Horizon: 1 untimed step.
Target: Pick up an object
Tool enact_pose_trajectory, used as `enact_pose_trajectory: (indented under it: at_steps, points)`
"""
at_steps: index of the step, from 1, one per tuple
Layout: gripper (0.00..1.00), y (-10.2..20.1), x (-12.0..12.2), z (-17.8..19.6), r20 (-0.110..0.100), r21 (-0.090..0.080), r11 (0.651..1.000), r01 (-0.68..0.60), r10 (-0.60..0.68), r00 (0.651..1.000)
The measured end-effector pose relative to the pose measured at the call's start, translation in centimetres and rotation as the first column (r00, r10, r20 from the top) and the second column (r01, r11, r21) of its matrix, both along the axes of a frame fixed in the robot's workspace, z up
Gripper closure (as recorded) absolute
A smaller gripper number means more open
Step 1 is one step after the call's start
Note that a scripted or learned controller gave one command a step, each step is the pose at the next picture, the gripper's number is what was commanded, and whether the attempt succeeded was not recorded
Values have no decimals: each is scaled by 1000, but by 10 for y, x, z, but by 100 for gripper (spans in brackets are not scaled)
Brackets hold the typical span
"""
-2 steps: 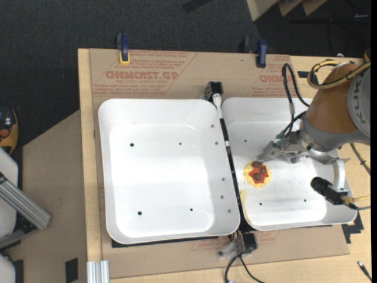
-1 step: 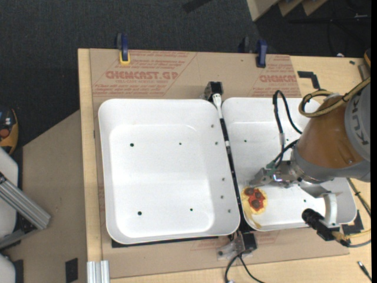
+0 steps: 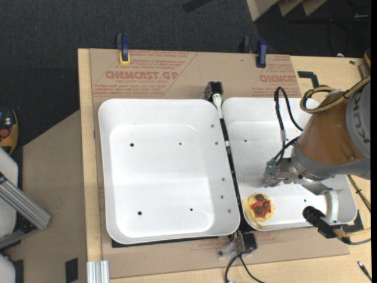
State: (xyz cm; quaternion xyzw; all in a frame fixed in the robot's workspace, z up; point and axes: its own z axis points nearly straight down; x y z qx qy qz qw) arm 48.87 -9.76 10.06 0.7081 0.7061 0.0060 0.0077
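A small round toy pizza [image 3: 260, 207], pale crust with red topping, lies near the front left corner of the right bin [image 3: 253, 122]. My gripper [image 3: 274, 174] hangs over the right bin just above and to the right of the pizza, a short gap away from it. The arm's wrist and orange band cover much of the right bin behind it. Nothing shows between the gripper and the pizza.
The left bin [image 3: 165, 170] stands beside the right one, with a black divider strip [image 3: 227, 152] between them. Both sit on a brown board [image 3: 153, 69] held by two clamps at the back edge. Cables loop over the arm at the right.
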Motion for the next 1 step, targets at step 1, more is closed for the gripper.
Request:
enact_pose_trajectory:
  at_steps: [1]
  points:
    - [100, 59, 96, 91, -2, 3, 1000, -13, 13, 1000]
